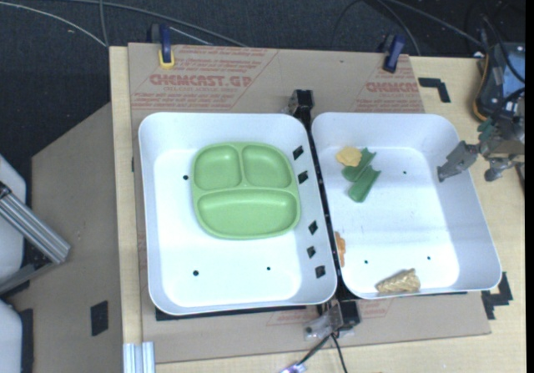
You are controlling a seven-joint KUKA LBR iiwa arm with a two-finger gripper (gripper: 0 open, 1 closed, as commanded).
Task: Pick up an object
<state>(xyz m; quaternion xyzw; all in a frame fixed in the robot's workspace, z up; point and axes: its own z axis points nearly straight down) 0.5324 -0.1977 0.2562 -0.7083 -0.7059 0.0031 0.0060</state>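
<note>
The right bin (467, 229) holds a yellow piece (349, 156) and a green piece (364, 179) touching each other near its back left. A tan crumbly piece (398, 282) lies by the front rim, and a small orange bit (340, 244) sits against the left wall. My gripper (476, 163) hangs over the right bin's right rim, far from all of them. Its two fingers (455, 163) stand apart, open, with nothing between them.
The left bin (167, 263) bears a green divided plate (245, 190). A black divider with clips (310, 196) runs between the bins. Blue clamps (166, 44) hold the cardboard at the back. Cables cross the dark floor behind the bench.
</note>
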